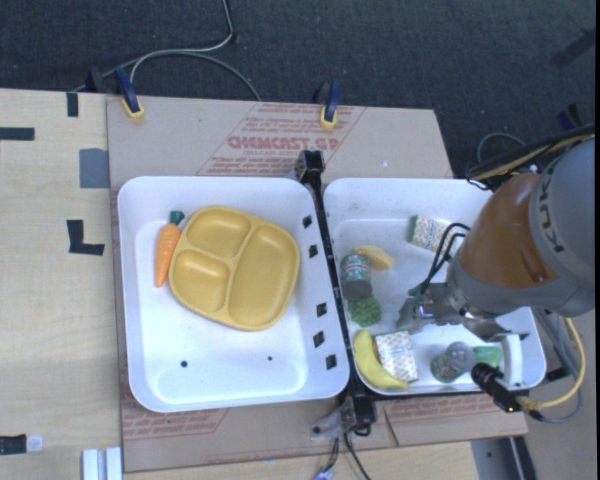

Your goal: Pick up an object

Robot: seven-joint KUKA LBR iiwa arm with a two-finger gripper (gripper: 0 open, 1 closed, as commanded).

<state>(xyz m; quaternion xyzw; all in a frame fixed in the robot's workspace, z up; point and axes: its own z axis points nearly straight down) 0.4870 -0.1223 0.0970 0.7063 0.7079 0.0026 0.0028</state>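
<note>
The right bin (380, 200) holds several small items. Among them are a grey can (356, 276), a small yellow piece (377, 258), a green lump (365, 311), a banana (366, 364) and a white patterned packet (396, 354). A grey round object (450, 361), a green item (488, 354) and a pale packet (427, 232) lie there too. My gripper (418, 312) hangs low over the middle of this bin, just right of the green lump and above the white packet. The wrist's dark body hides its tips.
In the left bin (220, 386) a yellow divided plate (235, 266) lies beside an orange carrot (165, 253). The arm's orange band (500, 243) covers the right bin's right side. A black divider (325, 268) separates the bins.
</note>
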